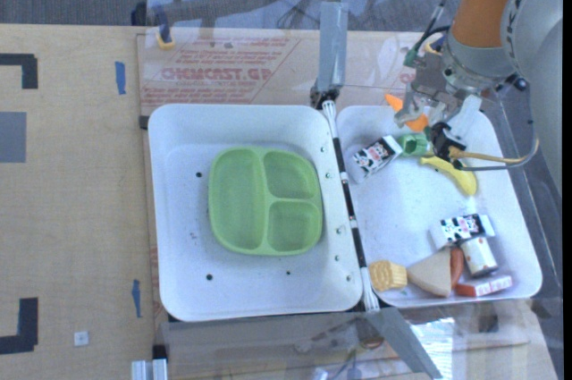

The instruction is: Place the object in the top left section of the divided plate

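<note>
Two shallow white bins are sitting side by side on a pale wooden bench, with the left bin [179,280] holding a green divided plate [265,200] and the right bin [523,217] holding a scatter of toy food. Reaching in from the right, the grey arm with its orange band is hanging over the far corner of the right bin, its gripper [422,121] poised low above the clutter there. Just under it are lying an orange piece [395,101], a small green piece [414,143] and a black-and-white carton [375,154]; a yellow banana [458,174] is curving away toward the bin's middle. Which of these the task means cannot be told, and how far the claw is open, or whether anything is in it, cannot be told either, since the wrist is blocking the fingertips.

All three sections of the plate are lying bare, so the placing step is judged not yet done. The plate is lying to the left of the claw, across the divider between the bins and nearer the camera. Its long section is running down the left side, with two smaller ones stacked on the right. Any carry is therefore looking like a leftward sweep over the bin walls to that far left part.

Near the front edge of the right bin, a second carton [460,229], a bread wedge [429,274] and a biscuit-like round [388,276] are lying well apart from the claw.
</note>
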Controlling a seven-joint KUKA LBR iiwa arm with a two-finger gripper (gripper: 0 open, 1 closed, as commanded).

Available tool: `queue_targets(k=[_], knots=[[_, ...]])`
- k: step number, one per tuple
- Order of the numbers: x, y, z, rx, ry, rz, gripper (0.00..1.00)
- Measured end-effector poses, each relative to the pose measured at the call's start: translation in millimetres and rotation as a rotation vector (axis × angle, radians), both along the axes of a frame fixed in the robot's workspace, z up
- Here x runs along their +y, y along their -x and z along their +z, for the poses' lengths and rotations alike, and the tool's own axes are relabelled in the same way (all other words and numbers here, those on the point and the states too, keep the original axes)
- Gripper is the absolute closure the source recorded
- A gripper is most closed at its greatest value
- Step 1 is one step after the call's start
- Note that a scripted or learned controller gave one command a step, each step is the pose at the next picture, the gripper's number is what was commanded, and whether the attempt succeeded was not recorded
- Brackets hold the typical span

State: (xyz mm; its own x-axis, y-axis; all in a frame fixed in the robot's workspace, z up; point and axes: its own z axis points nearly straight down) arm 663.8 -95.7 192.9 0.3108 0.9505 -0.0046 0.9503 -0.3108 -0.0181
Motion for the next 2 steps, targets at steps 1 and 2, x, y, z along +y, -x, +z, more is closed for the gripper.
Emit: queue_targets(k=[1,2], knots=[[16.8,23.6,19.9,-0.015,0.001,-0.088,1.0],[93.1,44.2,11.9,-0.015,-0.001,0.074,1.0]])
